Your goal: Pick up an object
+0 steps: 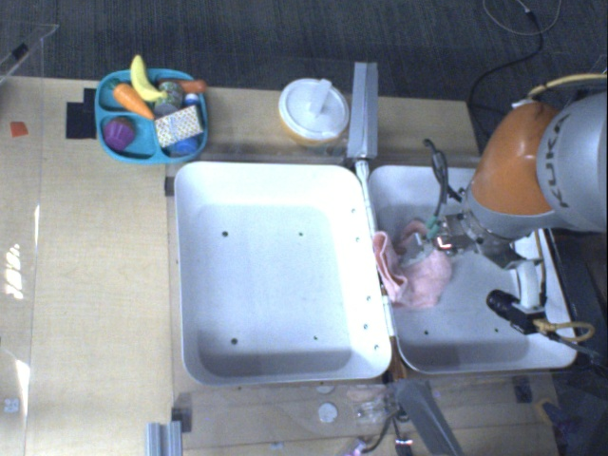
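I log the left bin bare, the pink cloth bunched against the right bin's left wall, the gripper down at its top edge, lift not yet done, finger state I cannot tell because the wrist hides them.

pale wooden bench, perhaps dark carpet

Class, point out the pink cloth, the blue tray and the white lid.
pink cloth (418,275), camera view, its bunched middle
blue tray (106,150), camera view, its lower left rim
white lid (313,108), camera view, its top centre
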You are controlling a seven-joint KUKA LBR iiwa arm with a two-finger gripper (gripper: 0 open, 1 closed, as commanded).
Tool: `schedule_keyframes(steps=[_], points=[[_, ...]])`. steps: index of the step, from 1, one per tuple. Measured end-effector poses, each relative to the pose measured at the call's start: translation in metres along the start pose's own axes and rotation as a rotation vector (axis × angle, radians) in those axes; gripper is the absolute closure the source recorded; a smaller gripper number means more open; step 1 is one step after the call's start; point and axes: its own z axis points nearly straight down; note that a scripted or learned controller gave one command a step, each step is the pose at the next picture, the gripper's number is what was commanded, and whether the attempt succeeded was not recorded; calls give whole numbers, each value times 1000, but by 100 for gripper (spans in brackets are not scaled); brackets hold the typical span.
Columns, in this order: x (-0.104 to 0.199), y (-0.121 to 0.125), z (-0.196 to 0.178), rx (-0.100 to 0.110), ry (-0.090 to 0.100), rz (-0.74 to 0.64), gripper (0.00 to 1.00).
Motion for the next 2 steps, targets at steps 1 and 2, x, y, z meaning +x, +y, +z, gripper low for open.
schedule_keyframes(steps=[1,2], points=[[-28,20,31,-12,-2,-25,0],[-27,24,19,-21,-2,-28,100]])
